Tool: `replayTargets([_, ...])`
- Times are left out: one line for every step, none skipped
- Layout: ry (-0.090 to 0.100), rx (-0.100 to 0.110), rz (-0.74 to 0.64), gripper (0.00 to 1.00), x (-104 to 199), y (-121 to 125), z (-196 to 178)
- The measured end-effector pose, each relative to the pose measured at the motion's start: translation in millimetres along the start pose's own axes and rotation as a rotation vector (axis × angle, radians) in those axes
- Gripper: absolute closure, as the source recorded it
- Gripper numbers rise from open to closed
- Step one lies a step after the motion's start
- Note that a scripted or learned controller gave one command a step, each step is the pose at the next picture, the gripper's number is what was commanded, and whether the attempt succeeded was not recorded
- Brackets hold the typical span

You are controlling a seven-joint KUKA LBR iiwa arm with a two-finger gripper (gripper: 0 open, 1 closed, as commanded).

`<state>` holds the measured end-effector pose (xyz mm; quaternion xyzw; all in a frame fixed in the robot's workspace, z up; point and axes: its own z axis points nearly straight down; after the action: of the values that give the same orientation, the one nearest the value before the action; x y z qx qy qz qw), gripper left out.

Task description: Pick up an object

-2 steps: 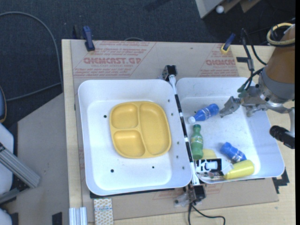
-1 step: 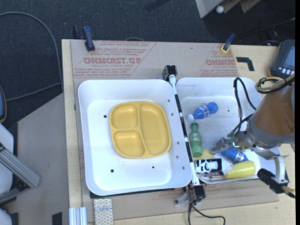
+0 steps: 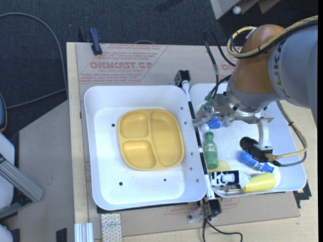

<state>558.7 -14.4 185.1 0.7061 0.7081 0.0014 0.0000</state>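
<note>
Your hand (image 3: 214, 119) sits low at the right bin's (image 3: 288, 135) upper left corner, beside a green bottle (image 3: 210, 150); you cannot tell its grip. Crowded against the bin wall, it may jam or nudge the bottle away.

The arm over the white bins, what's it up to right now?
The grey and orange arm reaches over the right bin, its gripper low near that bin's left wall, just above a green bottle. A yellow object and a blue one lie nearby. The left bin holds a yellow divided plate.
</note>
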Motion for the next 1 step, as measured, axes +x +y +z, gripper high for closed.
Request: replayTargets([-0.003,0.000,0.003,0.00,-70.5,36.8,-18.5])
